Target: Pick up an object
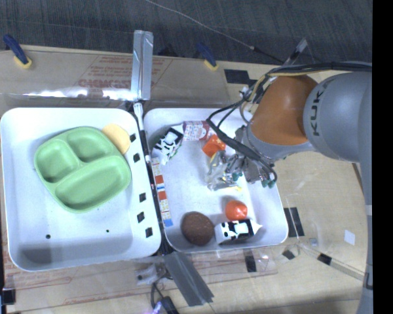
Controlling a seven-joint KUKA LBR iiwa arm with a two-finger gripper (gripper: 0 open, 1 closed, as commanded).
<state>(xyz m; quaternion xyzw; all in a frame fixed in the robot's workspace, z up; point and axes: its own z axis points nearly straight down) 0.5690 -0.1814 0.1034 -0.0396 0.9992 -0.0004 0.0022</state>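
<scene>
Two bins on the desk (327, 195); I'm working the right bin (275, 224). My pincer (226, 172) is down near its middle, beside an orange toy (214, 146), prob. lined up for that one. Can't tell how the pincer stands — cables & glare hide it. Other picks: brown ball (197, 227), cow block (238, 230), orange ball (236, 209) by the near wall. Left bin (19, 241) has a green tray (85, 169).

The rounded grey KUKA arm (337, 113) wears a glossy orange band (281, 110), with thin black cables (249, 97) looping beside that band.
</scene>
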